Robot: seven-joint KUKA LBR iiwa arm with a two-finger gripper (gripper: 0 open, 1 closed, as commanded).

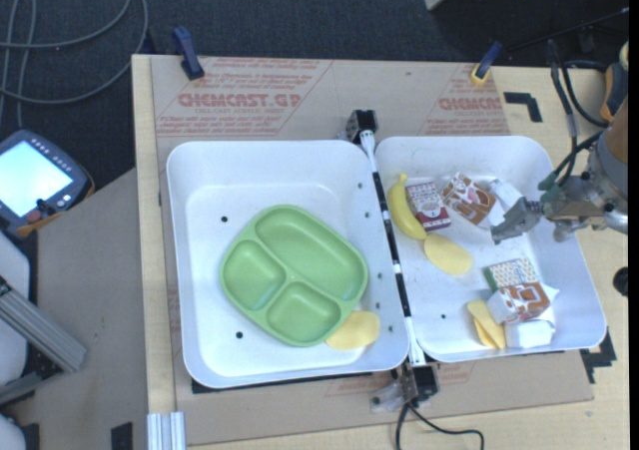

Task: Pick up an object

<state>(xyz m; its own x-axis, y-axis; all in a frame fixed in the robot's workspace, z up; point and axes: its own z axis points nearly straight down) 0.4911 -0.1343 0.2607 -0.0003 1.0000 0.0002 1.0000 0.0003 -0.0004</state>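
Hand [511, 221] hovers just right of the carton [471, 201].

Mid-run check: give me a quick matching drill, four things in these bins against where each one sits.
Things:
1. green divided plate
2. banana
3. pale yellow piece
4. gripper

Places:
A. along the right bin's left wall
B. at the plate's lower right edge
C. middle of the left bin
D. over the right bin, near its right side

Pairs: 1-C, 2-A, 3-B, 4-D
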